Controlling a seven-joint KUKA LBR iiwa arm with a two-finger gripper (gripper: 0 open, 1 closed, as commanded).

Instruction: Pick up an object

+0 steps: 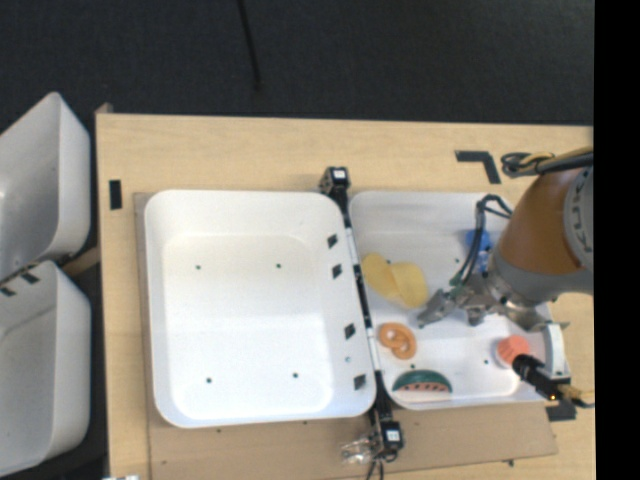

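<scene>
1. Two shallow white bins sit side by side on the counter (230, 153). The loose things are all gathered in the bin toward 3 o'clock (420, 203), within the arm's reach, while the bin toward 9 o'clock (250, 308) is left as a likely drop place.
2. A yellow piece (395, 280) lies flat near that bin's 9 o'clock wall. An orange ring (397, 341) is set just at its 6 o'clock, and a watermelon-like slice (421, 383) lies against the 6 o'clock rim.
3. A blue thing (478, 246) is seen toward 1 o'clock and an orange-red lump (512, 349) toward 4 o'clock. Both are partly masked by the robot.
4. The arm (540, 233) is brought in from 3 o'clock and bent low over the bin, its wrist tilted so that the tool (435, 313) is aimed toward 9 o'clock.
5. The tool is placed just at 4 o'clock of the yellow piece, which is judged the likeliest target, though nothing is seen gripped.
6. Whether the tool is spread or pressed together cannot be told from this slant.
</scene>
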